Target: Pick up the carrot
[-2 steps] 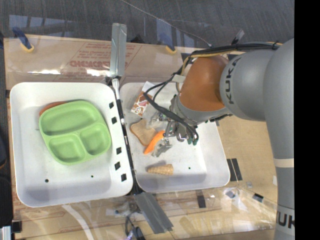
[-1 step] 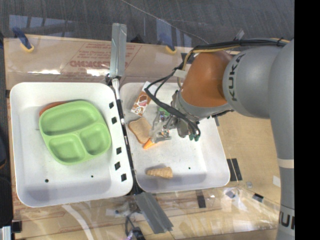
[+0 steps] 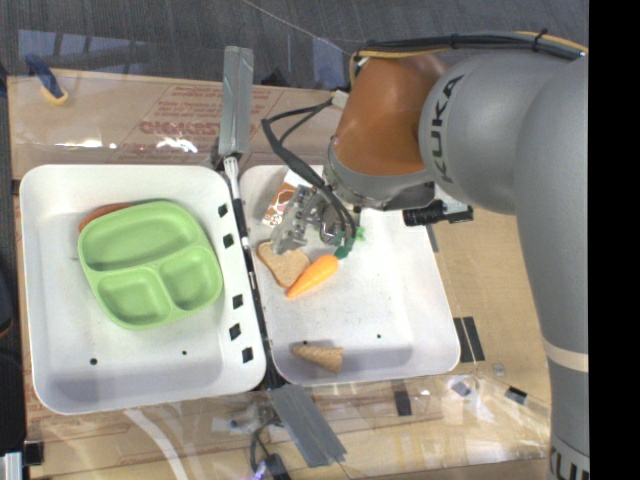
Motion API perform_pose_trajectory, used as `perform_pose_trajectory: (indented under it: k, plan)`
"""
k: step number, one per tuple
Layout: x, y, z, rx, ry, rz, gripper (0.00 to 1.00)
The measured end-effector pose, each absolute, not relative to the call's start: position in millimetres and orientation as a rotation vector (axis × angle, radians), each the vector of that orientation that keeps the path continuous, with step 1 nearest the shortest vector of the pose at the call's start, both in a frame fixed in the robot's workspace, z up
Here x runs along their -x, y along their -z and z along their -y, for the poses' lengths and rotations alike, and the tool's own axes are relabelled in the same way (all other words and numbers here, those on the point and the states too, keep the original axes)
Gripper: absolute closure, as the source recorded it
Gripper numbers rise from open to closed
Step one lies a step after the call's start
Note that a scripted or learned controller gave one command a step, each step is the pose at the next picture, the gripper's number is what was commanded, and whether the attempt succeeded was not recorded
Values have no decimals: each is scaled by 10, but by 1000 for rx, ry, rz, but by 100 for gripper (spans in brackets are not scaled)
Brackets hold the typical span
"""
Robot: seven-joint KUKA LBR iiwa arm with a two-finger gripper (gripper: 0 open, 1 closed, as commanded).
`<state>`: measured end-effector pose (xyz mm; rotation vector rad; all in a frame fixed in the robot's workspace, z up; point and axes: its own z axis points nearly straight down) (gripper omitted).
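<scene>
Nearest you is the arm [image 3: 500, 118] itself, its smooth grey shell and orange band bulking over the right bin [image 3: 420, 308] and hiding much of what sits under the wrist; below it the gripper [image 3: 312, 226] hangs as a tangle of metal and black cable, and you cannot tell from this view how far the fingers are parted, nor is anything plainly seen between them.

Working outward from there: the carrot [image 3: 312, 275] lies on the bin floor just below and beside the gripper, a short glossy orange cone with a green tuft at its upper end, tilted; whether the metal touches it cannot be made out. Its lower end meets or overlaps a slice of toast [image 3: 284, 264], flat and tan. Further toward the bin's front wall sits an ice-cream cone [image 3: 318, 356], brown and ridged, well apart from the carrot. In the left bin [image 3: 50, 298] a green divided plate [image 3: 150, 262] of smooth plastic rests.

Your risks, as I judge them: the carrot looks slick and tapered, so a closing pinch may squirt it sideways; the toast is so close that the fingers may catch it instead, or drag both; and a descent off the carrot's middle may merely roll it.
</scene>
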<state>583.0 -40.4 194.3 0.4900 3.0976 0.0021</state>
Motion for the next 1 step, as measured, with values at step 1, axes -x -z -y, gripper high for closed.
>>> perform_pose_trajectory:
  k: [1]
  plan:
    - [-5186,-1921,224,-446,-1,-3110,100]
